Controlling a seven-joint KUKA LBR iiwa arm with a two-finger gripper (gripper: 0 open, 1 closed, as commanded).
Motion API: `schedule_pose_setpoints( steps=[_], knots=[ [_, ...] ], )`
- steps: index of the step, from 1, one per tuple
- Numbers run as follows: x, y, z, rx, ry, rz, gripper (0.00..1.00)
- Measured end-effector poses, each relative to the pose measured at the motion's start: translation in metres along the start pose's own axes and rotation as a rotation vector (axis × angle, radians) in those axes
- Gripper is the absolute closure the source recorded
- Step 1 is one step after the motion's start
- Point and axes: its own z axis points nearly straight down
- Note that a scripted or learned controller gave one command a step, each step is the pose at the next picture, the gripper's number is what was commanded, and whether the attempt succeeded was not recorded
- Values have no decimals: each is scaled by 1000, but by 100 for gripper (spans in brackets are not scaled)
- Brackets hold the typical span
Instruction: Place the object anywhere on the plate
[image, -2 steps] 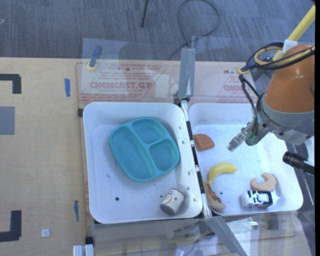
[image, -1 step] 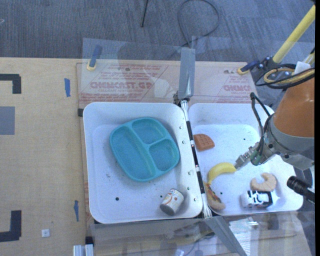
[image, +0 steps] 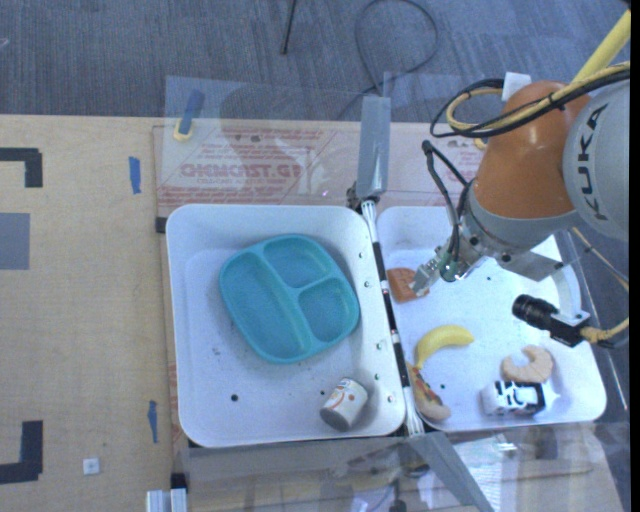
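**Object not yet on the plate**

The gripper (image: 432, 274) is low in the right bin (image: 590, 395), near its left wall, just beside a small orange-brown piece (image: 402, 285). I judge this piece to be the object, but this is not certain. Whether the fingers are open, closed or gripping it, I cannot tell; they are too small and dark here.

The blue plate (image: 290, 297) lies in the middle of the left bin (image: 200, 400) and carries nothing, so the transfer over the wall between the bins is still to do.

The piece looks short; its long axis seems to run from the left wall toward the gripper, but its pointing direction is unclear.
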Motion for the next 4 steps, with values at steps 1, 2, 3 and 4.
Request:
schedule_pose_setpoints(
  steps=[1, 2, 3, 4],
  knots=[
    [6, 103, 11, -3, -1, -276, 100],
    [-4, 25, -5, 0, 1, -198, 100],
    [26, 94, -2, -3, -1, -435, 100],
    [31, -11, -12, 0, 2, -392, 100]
  ],
)
